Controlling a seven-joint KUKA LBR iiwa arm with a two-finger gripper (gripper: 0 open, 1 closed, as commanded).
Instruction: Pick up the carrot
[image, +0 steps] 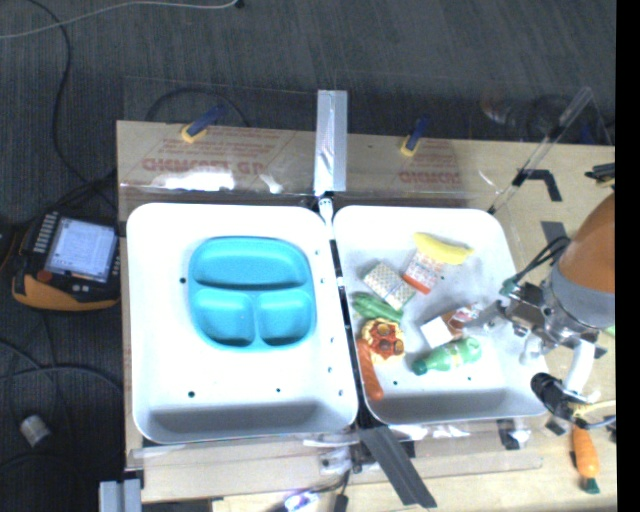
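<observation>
The carrot (370, 378) is a slim orange piece lying along the left wall of the right bin (492, 398), near its front corner, just below a red-and-yellow toy food piece (384, 337). My gripper (525, 312) hovers over the right edge of that bin, well to the right of the carrot, with a green bottle (447, 357) lying between them. Nothing shows in its grasp.
The right bin also holds a yellow banana (443, 247), small boxes (388, 285) and a green item (376, 307). A blue divided tray (252, 290) sits in the left bin (160, 380). An orange carrot-like object (585, 455) lies on the bench outside, front right.
</observation>
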